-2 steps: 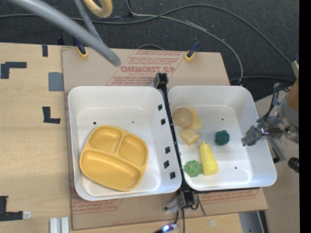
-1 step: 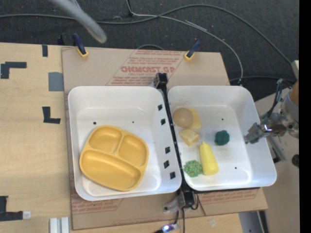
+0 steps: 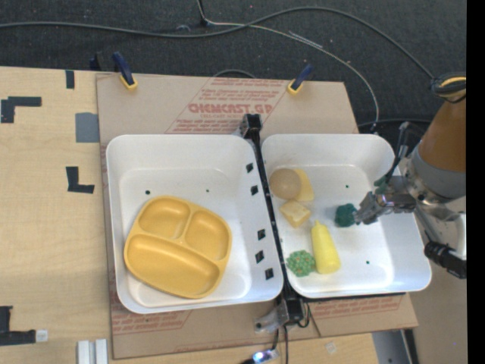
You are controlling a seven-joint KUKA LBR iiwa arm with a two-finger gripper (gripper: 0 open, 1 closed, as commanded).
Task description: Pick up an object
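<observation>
The left bin (image 3: 121,165) holds a yellow tray (image 3: 178,245). The right bin (image 3: 356,146) holds a tan cylinder (image 3: 290,183), a yellow bottle (image 3: 325,249), a pale block (image 3: 296,214), a green ball (image 3: 301,262) and a teal piece (image 3: 345,215) just beside the gripper (image 3: 369,208), whose grip I cannot tell

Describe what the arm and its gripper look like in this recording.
The arm is a thick rounded body, orange-tan above and grey towards the wrist, with a yellow-orange band at its top. The gripper is a dark metal assembly with slim fingers, thin dark cables, and small green and red spots near its base.
</observation>
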